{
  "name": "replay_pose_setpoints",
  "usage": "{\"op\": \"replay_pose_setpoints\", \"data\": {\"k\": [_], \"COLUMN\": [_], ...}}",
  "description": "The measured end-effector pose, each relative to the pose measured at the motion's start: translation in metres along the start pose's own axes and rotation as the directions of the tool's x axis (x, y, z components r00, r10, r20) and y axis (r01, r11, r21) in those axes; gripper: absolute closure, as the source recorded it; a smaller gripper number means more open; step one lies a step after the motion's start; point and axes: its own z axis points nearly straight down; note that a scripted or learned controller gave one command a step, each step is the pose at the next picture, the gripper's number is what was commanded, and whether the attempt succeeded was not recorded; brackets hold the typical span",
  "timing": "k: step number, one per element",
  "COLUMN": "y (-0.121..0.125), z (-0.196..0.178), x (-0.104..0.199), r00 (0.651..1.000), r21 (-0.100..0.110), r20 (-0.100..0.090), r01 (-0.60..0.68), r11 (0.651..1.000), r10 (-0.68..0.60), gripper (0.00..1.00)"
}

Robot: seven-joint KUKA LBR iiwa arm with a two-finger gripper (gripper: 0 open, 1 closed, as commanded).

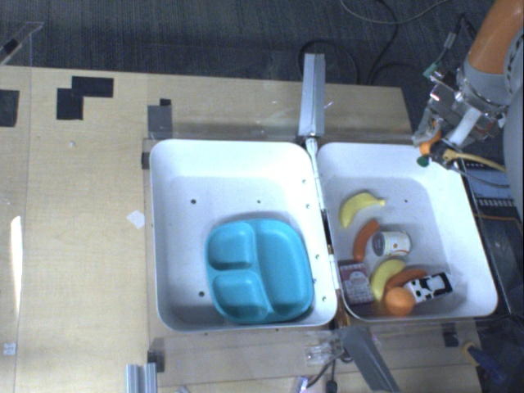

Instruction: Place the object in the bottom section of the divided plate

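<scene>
A blue divided plate (260, 270) lies in the left white bin (188, 178), toward its front. It has two small sections on the left and one large section on the right, all bare. My gripper (430, 142) hangs over the back right corner of the right bin (446, 191), far from the plate. Small orange and green bits show at its tip; I cannot tell what they are. The right bin holds a yellow banana (360, 207), an orange-red sausage shape (366, 237) and a white can (393, 242).
At the front of the right bin lie a dark red packet (356, 283), a yellow fruit (385, 275), an orange (399, 301) and a black-and-white item (431, 286). A metal rail (312, 97) stands behind the divide between the bins.
</scene>
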Motion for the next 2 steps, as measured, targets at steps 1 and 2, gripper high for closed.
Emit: {"op": "replay_pose_setpoints", "data": {"k": [1,2], "y": [0.012,-0.003], "z": [-0.064,0.020], "x": [-0.023,-0.016], "r00": [0.989,0.915], "r21": [0.000,0.003], "r20": [0.000,0.003], "r01": [-0.147,-0.403], "r11": [0.989,0.915], "r10": [0.147,0.403], "gripper": [1.00,1.00]}}
